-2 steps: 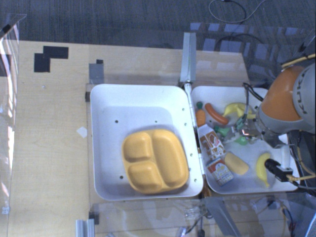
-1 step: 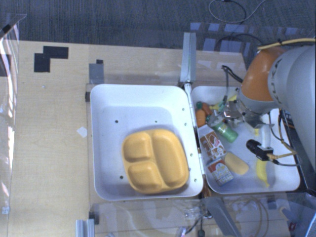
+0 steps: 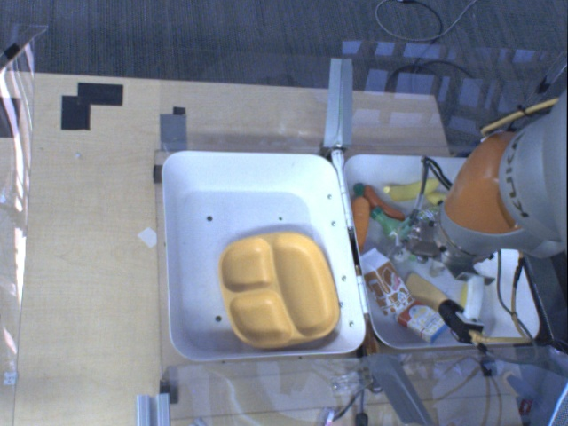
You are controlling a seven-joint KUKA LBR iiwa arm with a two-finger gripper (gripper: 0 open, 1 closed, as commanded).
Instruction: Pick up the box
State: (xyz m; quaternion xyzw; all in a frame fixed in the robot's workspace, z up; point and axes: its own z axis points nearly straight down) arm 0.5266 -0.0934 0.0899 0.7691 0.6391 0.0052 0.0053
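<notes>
Camera view: my tool (image 3: 415,238) hovers just beside the box (image 3: 389,288) — finger state I cannot tell. I'd descend squarely across its narrow sides, avoiding the carrot (image 3: 361,220).

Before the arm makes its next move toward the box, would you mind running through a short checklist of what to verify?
1. Box located: ok, it lies in the right bin near its left wall.
2. Box free of the gripper: ok, it lies below the gripper in the picture, not between the fingers.
3. Gripper over the box: not ok, it sits up and to the right of it.
4. Finger state: cannot tell, the wrist hides it.
5. Clutter near the box: not ok, a small carton and a carrot lie close by.
6. Yellow tray out of the way: ok, it sits in the left bin.
</notes>
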